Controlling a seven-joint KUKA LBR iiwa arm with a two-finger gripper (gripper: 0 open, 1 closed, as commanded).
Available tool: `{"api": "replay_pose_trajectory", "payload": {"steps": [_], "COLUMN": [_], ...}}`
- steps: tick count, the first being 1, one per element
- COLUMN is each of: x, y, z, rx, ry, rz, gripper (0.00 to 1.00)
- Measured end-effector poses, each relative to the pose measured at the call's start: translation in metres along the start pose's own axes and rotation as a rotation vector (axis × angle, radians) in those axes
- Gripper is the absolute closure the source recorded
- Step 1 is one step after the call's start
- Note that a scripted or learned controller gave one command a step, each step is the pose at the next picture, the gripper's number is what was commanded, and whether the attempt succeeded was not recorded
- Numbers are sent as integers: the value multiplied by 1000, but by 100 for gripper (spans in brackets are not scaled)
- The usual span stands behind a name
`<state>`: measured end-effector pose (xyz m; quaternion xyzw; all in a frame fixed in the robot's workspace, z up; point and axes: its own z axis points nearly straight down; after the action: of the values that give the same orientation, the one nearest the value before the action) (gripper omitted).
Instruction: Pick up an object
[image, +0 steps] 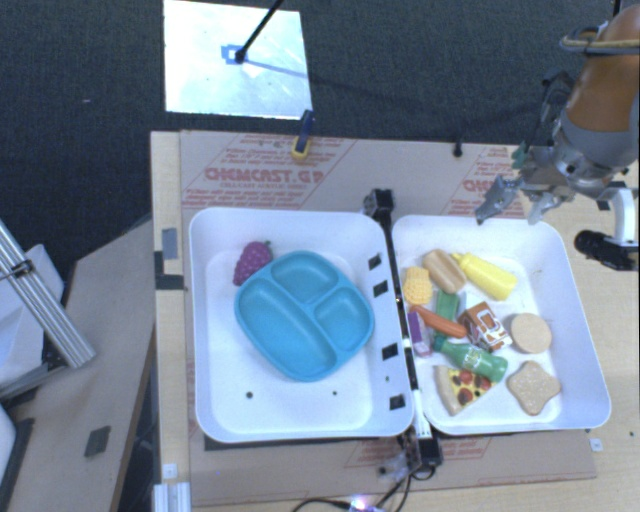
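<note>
Hovering above the far rim of the right bin, the gripper is held spread and empty, since the candidate objects, such as the yellow bottle and hot dog, are grouped below it.

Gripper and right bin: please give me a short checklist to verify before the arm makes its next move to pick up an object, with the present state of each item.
1. Gripper carries nothing between its fingers: ok.
2. Fingers spread for a grasp: ok, a gap shows.
3. Gripper above a target: not ok, it hangs over the right bin's far rim, apart from the toys.
4. Isolated target available: ok, the round cookie and toast lie at the pile's edge.
5. Mustard bottle free: cannot tell, it seems to touch the hot dog.
</note>
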<state>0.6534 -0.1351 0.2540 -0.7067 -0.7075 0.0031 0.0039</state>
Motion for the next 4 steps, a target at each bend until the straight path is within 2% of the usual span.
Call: {"api": "replay_pose_trajectory", "payload": {"steps": [1, 2, 3, 4], "x": [0, 2, -3, 5], "y": [2, 10, 6, 12], "z": [-8, 36, 80, 127], "rx": [-12, -10, -10, -8], "ry": [-2, -2, -2, -1], "rz": [-2, -5, 0, -3], "gripper": [0, 0, 0, 0]}}
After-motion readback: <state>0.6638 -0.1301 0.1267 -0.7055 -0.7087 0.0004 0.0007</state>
